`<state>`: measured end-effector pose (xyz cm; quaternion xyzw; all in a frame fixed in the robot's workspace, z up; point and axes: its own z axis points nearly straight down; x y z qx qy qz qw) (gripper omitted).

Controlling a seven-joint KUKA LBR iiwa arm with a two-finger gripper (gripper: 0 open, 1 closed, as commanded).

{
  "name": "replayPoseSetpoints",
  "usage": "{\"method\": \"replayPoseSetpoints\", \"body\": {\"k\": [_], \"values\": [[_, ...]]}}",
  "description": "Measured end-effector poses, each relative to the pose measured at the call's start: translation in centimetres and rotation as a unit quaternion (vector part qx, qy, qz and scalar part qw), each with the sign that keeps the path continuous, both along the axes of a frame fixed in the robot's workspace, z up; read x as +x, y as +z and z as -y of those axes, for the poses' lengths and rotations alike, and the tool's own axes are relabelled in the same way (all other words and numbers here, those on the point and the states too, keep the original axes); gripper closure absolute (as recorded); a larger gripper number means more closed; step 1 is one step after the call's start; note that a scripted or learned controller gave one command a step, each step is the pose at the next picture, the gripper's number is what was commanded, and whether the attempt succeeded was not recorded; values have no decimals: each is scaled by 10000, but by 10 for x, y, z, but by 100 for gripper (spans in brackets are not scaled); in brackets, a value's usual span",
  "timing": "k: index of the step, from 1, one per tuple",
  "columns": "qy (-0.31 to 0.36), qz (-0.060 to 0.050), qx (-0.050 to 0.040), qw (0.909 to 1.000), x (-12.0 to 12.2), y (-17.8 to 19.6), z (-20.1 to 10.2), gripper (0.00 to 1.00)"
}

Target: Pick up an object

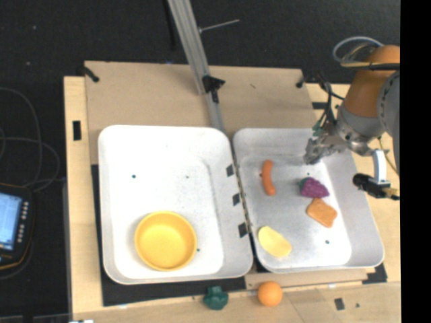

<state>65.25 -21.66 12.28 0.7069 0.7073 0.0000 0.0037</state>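
Four objects (314,188) in right bin (283,140).

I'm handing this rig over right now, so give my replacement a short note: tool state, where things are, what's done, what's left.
Tool: over the right bin, near its far edge, with nothing seen between its fingers; whether it is open or shut can't be told.
Right bin: sausage left of centre, purple piece just below the tool, orange block beside it towards the near edge, yellow piece near the front left corner.
Left bin: yellow bowl near its front.
On the bench in front of the bins: orange ball, green piece.
Done: nothing picked.
Left: grasp and lift one object; the purple piece looks closest.
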Motion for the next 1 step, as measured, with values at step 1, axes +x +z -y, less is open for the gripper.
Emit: {"method": "replayPoseSetpoints", "body": {"k": [1], "values": [[-2, 16, 9, 10000, 3, 63, 8, 100]]}}
